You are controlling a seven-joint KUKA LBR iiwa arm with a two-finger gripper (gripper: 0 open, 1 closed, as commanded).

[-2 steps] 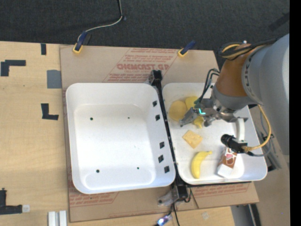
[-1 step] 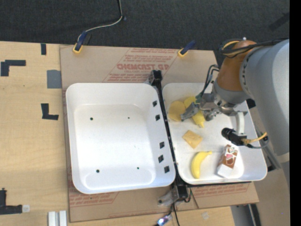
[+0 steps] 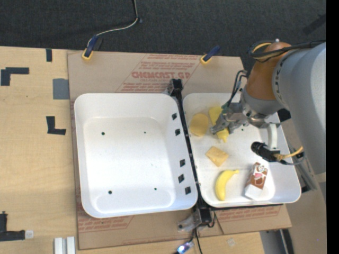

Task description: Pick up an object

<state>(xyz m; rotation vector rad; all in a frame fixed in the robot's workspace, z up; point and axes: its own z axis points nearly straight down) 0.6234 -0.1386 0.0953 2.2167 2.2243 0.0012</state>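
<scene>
While the tool [image 3: 220, 127] sits low in the right bin [image 3: 283, 197] over a small yellow piece [image 3: 223, 135], grasping is the step in hand. Finger state: cannot tell. Next move calls for a confirmed hold, then a straight lift.

Two white bins, the left bin [image 3: 127, 152] and the right bin [image 3: 286, 192], look like smooth moulded plastic with a soft sheen. Beneath them lies a sheet of matt brown cardboard [image 3: 153, 73] printed in red, resting on a pale wooden bench [image 3: 32, 157] with a smooth finish. The banana [image 3: 225, 183] looks like glossy yellow plastic; a tan wedge [image 3: 216, 155] appears matt. A small carton [image 3: 257, 180] looks like printed paperboard. The arm [image 3: 296, 83] has smooth grey casing and a glossy orange band [image 3: 262, 75]. Behind is dark, rough carpet-like fabric [image 3: 212, 9].
</scene>
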